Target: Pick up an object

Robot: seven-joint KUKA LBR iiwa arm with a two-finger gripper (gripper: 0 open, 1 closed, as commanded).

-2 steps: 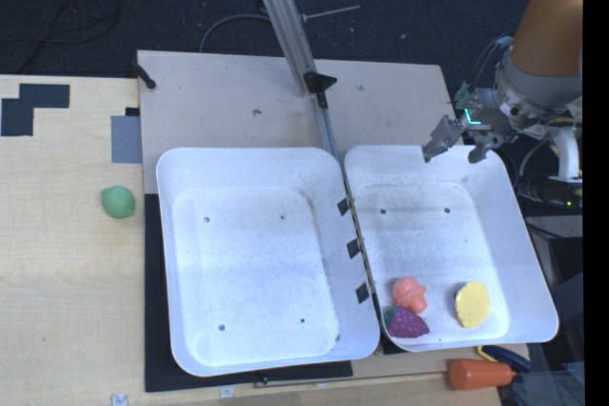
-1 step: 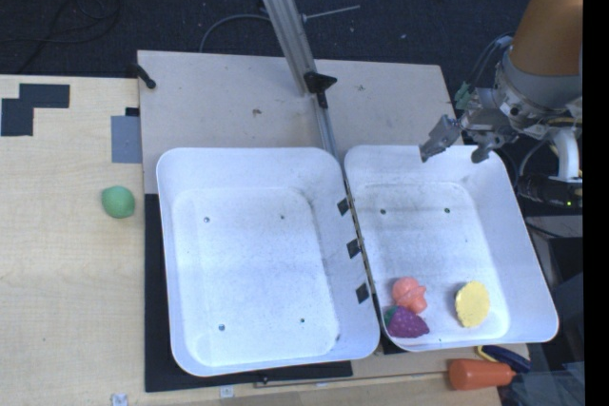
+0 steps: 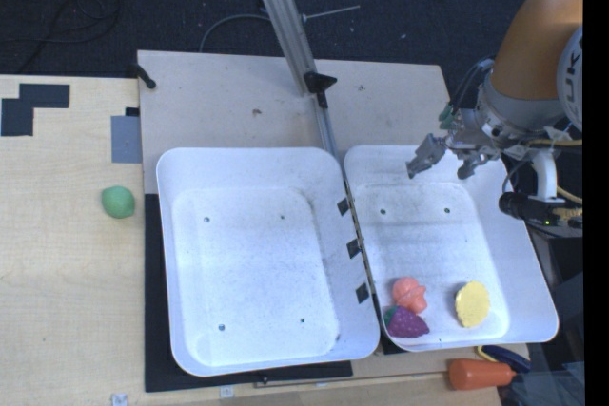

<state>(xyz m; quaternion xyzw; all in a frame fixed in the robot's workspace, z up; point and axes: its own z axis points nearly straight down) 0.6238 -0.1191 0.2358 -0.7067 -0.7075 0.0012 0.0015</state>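
Both bins are white: the left bin [image 3: 252, 261] and the right bin [image 3: 433, 223], each faintly speckled grey. In the right bin lie a salmon-pink piece [image 3: 409, 291], a purple piece [image 3: 407, 323] and a yellow piece [image 3: 472, 303]. A green ball [image 3: 118, 202] sits on the pale wooden table [image 3: 67, 280]. An orange object [image 3: 481, 373] lies by the table's near edge. The arm's band [image 3: 540, 38] is orange, the pincer [image 3: 443, 162] grey.

Arm [image 3: 547, 43] cut off at right edge; orange obj [image 3: 481, 374] partly off-frame.
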